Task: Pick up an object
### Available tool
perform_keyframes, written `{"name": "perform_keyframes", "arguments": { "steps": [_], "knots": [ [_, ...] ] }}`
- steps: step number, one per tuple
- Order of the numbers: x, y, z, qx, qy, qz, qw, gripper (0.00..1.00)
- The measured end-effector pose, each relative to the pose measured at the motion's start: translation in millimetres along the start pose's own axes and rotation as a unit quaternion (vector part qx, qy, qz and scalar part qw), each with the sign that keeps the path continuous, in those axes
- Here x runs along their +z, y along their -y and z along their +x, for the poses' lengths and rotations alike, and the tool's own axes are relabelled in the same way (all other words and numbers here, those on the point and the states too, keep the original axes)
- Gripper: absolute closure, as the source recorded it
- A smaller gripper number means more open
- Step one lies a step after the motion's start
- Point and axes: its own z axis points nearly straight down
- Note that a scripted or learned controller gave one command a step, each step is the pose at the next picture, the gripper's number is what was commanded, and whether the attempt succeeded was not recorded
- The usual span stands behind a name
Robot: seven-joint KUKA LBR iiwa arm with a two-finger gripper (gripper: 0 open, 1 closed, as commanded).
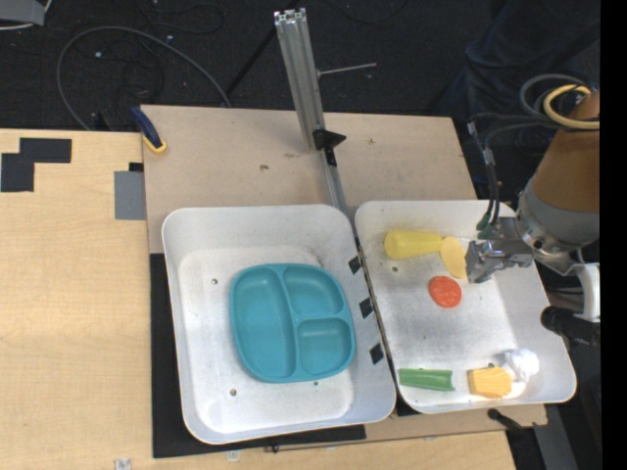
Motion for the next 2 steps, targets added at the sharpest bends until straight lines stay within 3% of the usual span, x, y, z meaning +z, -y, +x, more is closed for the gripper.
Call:
{"name": "perform_keyframes", "arguments": {
  "steps": [2],
  "knots": [
    [7.0, 7.3, 104.4, 0.000, 0.000, 0.002, 1.0000, 1.00]
  ]
}}
